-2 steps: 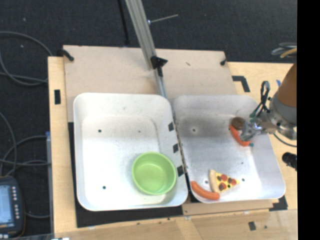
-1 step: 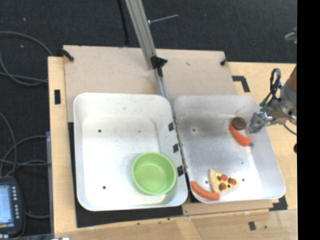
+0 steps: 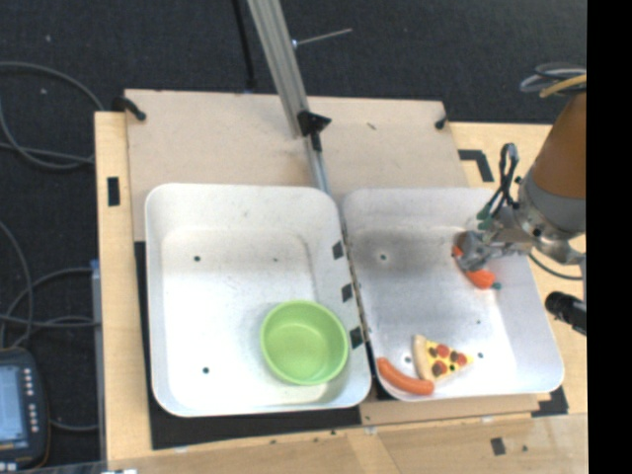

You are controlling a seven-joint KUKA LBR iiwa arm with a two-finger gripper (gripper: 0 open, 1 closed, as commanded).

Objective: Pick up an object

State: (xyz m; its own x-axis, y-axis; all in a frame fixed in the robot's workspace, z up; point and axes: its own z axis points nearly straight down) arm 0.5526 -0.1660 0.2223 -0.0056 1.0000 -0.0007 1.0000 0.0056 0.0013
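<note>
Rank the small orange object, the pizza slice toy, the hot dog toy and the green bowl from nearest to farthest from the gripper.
Measured from the gripper in the camera view:
1. Small orange object, right bin, directly at the gripper.
2. Pizza slice toy, right bin's near edge.
3. Hot dog toy, same bin, near corner by the divider.
4. Green bowl, left bin.
</note>
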